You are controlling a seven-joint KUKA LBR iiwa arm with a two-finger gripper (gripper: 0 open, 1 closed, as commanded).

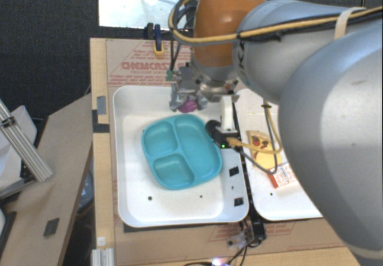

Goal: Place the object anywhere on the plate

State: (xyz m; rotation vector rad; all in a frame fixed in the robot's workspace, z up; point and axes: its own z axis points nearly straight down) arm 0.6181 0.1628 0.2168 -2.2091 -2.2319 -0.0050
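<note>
A teal divided plate [180,152] lies tilted in the middle of the left white bin [136,196]. Just beyond its far edge my gripper [186,103] hangs low over the bin. A small purple object [190,105] shows between the grey fingers [178,100], so the gripper is shut on it. The object sits above the bin floor at the plate's far rim, not over the plate's compartments. The orange wrist band and the grey arm hide the bin's far right corner.
The right bin [281,205] holds a flat card with a yellow and red picture [261,142] and a red strip [273,180]. A black cable and a small sensor with a green light [220,138] hang by the plate's right edge. Cardboard borders both bins.
</note>
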